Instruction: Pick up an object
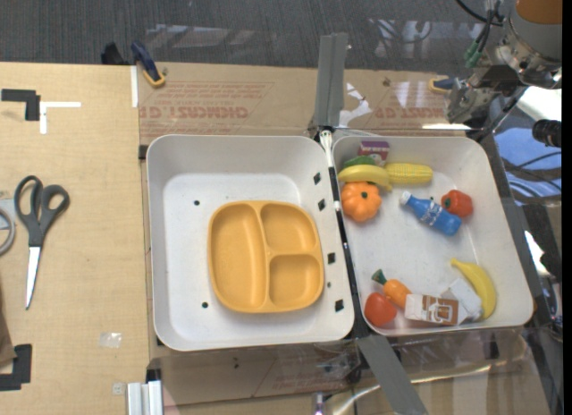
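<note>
Gripper (468,91): seen above the right bin's (500,225) far corner; open or closed could not be told.
Left bin (174,252): a yellow divided plate (265,255) was seen inside.

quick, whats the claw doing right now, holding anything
claw: above the far right corner of the right bin, over the bench; open or closed cannot be told, and nothing is seen in it.
</note>
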Robot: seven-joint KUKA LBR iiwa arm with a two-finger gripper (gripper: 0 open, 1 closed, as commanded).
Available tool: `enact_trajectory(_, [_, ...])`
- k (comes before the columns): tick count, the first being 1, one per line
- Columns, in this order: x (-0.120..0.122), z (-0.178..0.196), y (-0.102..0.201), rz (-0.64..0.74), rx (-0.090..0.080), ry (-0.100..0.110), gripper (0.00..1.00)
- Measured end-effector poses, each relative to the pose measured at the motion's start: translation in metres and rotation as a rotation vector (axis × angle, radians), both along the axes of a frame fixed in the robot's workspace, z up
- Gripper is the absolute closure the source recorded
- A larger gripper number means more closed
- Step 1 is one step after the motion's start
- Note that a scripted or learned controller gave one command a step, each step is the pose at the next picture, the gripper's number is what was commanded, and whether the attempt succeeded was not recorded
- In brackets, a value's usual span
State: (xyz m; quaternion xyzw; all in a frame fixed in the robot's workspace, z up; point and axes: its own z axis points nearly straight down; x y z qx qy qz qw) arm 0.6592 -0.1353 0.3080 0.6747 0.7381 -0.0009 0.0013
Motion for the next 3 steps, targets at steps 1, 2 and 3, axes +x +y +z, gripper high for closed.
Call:
enact_trajectory(1, [-0.001, -0.12, -0.088, 0.066, 0.001, 0.002, 1.0])
enact_trajectory(2, [0.003, -0.194, -0.035, -0.08, -0.002, -0.013, 1.0])
enact_trajectory(3, [0.002, -0.197, -0.035, -0.08, -0.002, -0.008, 0.0])
